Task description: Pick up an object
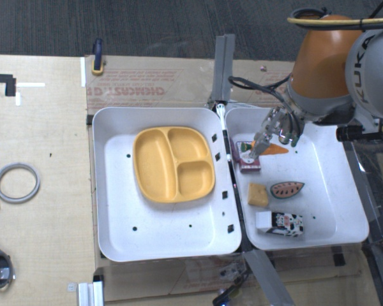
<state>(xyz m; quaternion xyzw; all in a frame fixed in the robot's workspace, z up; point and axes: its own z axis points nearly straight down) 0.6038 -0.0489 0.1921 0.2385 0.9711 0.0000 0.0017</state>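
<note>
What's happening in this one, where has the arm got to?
A grey and orange arm reaches in over the right bin, its hand low at the bin's upper left, just above a small purple-edged box and beside a toy carrot. Nothing is visibly held. A yellowish block, a watermelon slice and a cow-print carton lie nearer the front. The left bin holds a yellow divided plate.
</note>
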